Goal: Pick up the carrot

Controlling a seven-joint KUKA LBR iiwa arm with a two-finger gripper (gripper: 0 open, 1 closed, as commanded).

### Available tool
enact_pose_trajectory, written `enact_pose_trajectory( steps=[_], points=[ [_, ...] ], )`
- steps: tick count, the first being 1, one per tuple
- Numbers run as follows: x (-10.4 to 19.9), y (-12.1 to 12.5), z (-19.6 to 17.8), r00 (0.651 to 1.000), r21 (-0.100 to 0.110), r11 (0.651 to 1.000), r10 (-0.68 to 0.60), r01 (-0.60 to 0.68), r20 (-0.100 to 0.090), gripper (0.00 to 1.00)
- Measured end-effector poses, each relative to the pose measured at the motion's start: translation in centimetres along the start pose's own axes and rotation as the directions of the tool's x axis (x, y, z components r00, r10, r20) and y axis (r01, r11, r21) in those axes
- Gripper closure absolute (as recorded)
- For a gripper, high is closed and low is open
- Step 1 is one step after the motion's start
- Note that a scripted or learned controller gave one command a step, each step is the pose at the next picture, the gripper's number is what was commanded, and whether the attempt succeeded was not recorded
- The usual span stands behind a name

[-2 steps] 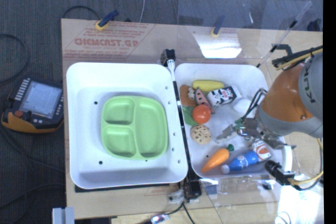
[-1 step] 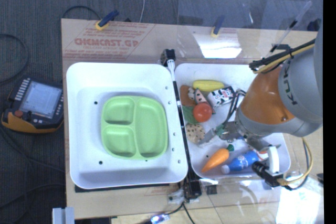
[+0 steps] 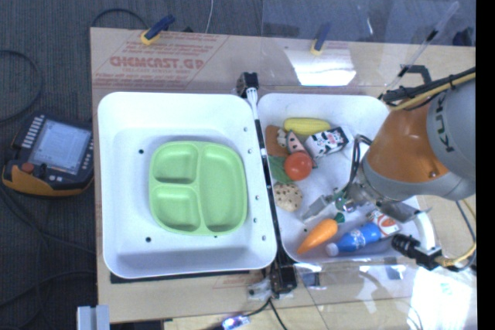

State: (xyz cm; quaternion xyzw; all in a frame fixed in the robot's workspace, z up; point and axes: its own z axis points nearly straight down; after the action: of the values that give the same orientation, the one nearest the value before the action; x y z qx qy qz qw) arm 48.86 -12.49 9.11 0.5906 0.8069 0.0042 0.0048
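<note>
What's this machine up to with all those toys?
A robot arm reaches into the right bin, where toy foods lie in a heap. Its gripper hangs just above the carrot, near the bin's front, with a blue bottle beside it. The carrot lies on the bin floor, not lifted. The left bin holds a green divided plate.

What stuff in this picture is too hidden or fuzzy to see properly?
- Gripper, camera view: the metal fingers are small and blurred, so open or shut is unclear, and so is whether they touch the orange carrot.
- Blue and white bottle: its label is too small to read.
- Small brown and white toy: partly tucked behind the red ball, shape unclear.
- Grey and orange arm: cut off by the right edge.
</note>
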Motion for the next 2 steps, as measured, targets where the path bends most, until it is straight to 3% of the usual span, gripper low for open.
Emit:
enact_pose_trajectory(
  steps=[1,2],
  points=[
    [1.6,0.5,0.0,0.996,-0.004,0.996,0.085,-0.084,0.015,0.0],
    [1.6,0.6,-1.0,0.996,-0.005,0.996,0.085,-0.085,0.013,1.0]
  ],
)
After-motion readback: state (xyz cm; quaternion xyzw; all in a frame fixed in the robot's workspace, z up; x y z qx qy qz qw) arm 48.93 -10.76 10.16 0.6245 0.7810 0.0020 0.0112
